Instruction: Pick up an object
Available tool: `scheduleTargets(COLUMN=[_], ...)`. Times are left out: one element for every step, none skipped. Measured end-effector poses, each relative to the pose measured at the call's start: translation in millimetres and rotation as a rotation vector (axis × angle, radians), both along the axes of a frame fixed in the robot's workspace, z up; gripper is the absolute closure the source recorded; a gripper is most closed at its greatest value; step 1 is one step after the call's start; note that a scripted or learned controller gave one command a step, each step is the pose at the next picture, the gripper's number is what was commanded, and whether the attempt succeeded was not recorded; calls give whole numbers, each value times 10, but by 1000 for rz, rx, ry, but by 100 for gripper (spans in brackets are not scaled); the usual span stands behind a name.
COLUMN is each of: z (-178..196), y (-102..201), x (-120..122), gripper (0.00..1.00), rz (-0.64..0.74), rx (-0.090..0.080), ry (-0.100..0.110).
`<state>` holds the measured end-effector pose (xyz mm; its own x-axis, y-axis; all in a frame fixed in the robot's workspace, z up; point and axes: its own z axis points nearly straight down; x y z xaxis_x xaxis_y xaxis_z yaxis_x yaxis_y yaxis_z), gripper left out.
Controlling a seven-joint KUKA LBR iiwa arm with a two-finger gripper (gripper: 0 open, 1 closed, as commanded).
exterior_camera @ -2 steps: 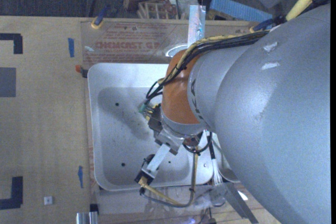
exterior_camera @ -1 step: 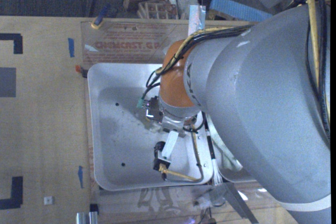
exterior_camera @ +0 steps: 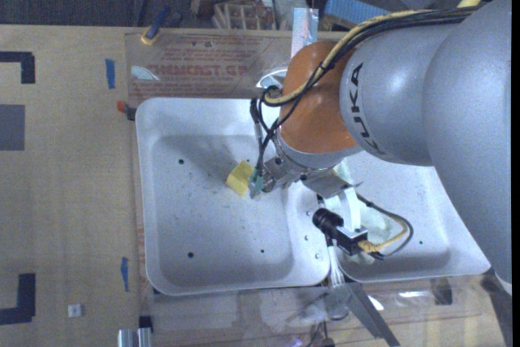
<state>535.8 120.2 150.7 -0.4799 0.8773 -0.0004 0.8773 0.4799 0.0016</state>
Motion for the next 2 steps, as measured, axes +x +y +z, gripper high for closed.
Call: scheduleTargets(z=[-312,516], y=[31,381], x=[351,4], gripper=[100,100], rz=[-303,-56], rx=[2,0], ry=[-1,-2])
